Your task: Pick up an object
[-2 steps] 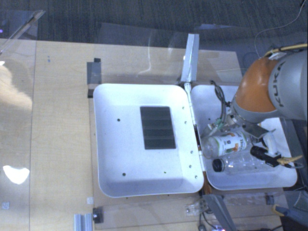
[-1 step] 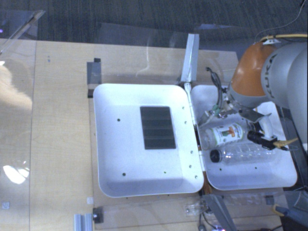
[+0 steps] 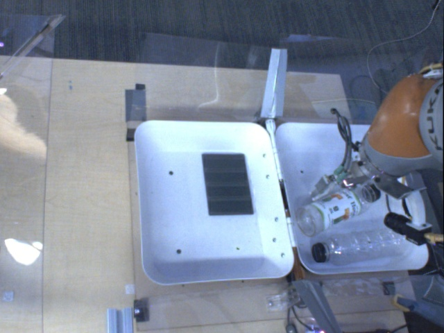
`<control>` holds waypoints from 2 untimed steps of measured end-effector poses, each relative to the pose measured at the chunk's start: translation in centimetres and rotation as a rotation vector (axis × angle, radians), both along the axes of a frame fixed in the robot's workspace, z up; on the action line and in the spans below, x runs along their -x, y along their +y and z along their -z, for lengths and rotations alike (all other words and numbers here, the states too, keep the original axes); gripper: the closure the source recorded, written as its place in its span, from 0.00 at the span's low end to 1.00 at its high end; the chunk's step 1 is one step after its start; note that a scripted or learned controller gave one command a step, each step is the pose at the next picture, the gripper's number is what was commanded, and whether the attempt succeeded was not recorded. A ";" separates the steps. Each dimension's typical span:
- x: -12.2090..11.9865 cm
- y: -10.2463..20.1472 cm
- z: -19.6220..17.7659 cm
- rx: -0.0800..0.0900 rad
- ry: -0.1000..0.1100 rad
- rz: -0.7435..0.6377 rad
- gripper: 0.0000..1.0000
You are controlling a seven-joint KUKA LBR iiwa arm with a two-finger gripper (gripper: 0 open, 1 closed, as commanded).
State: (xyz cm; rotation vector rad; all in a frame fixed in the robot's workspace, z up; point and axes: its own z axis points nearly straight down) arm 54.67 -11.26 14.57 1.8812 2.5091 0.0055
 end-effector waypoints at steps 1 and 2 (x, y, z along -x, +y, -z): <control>0.0 -5.7 5.6 0.003 -0.008 -0.026 0.00; 1.7 -7.8 5.5 0.005 -0.018 -0.119 0.00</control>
